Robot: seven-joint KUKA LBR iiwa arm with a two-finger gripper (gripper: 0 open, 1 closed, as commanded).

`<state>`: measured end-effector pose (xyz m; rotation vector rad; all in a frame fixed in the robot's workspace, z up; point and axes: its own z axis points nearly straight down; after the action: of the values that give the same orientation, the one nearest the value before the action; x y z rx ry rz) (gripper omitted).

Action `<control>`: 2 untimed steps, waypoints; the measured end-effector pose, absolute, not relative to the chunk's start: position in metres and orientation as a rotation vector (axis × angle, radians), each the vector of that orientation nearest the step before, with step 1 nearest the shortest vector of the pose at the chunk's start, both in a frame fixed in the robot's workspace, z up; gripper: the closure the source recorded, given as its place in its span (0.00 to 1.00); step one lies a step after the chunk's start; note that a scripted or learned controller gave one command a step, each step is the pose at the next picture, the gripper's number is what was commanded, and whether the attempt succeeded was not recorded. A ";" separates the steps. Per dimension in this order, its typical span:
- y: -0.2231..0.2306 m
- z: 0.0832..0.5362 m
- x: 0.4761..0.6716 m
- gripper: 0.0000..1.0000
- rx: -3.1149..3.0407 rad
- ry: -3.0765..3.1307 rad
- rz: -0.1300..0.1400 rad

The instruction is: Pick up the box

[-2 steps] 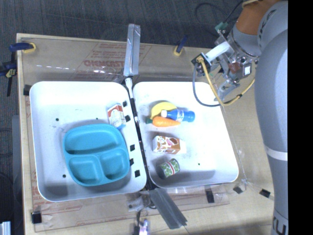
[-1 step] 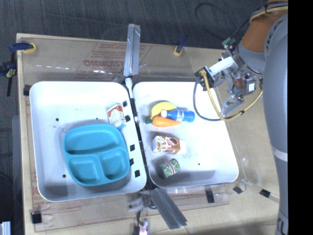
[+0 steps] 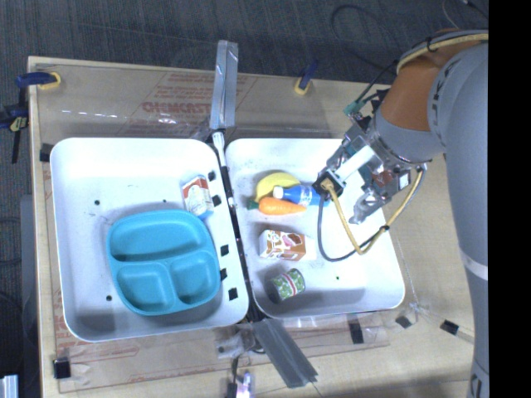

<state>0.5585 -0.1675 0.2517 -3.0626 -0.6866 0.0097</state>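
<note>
A green can lies at the near end of the right bin, its label too small to read. Just behind it sits the box, brown and white, its print blurred. Farther back an orange carrot, a blue bottle and a banana crowd together. The tool hangs over that bin's right part, well apart from the box; how far open it is, or whether it holds anything, cannot be told. In the left bin a blue tray lies beside a small red-and-white carton. Red lettering on the desk is unreadable.
</note>
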 end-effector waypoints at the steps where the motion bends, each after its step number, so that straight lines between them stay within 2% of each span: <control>1: -0.191 0.202 0.530 0.00 -3.050 -0.740 0.008; 2: -0.191 0.212 0.531 1.00 -3.049 -0.750 0.011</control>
<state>0.5309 -0.1911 0.2117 -3.0488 -0.7496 0.0107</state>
